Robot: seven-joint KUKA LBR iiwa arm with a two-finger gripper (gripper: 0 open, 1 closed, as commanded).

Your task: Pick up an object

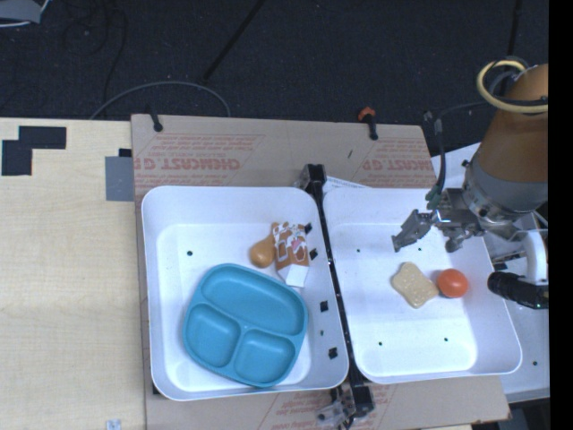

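Bench (pixel 63 267) of pale wood, overlaid by a cardboard sheet (pixel 269 150) bearing two shallow white bins side by side.

Left bin (pixel 166 240): blue three-compartment tray (pixel 243 325) lying at 6 o'clock of the bin floor; at 1 o'clock of the tray, touching its rim or just beside it, a brown-and-white patterned packet (pixel 289 245) with a small orange-brown rounded item (pixel 261 253) against its 9 o'clock side.

Right bin (pixel 421 352): tan slice of toy bread (pixel 414 285) near the bin centre, and a small orange ball-like fruit (pixel 453 283) just beside it at 3 o'clock; whether touching, not resolvable.

KUKA arm (pixel 510 150), grey with orange band, entering from 3 o'clock and leaning over the right bin's 2 o'clock corner. Gripper (pixel 416 231) poised above the bin floor at 12 o'clock of the bread, apart from it. Nothing seen between the fingers; spread of the fingers not resolvable from this angle, so opening cannot be told.

Step in hand, as judged: approach phase, before any grasp; no object lifted. Nearest candidates: bread slice, then orange fruit.

Next move, as judged: shift toward 6 o'clock to centre over the bread, descent to the bin floor with fingers straddling the slice, closure, then lift. Flatness of the slice likely to demand a low, well-aligned grip; closeness of the fruit likely to risk a nudge.
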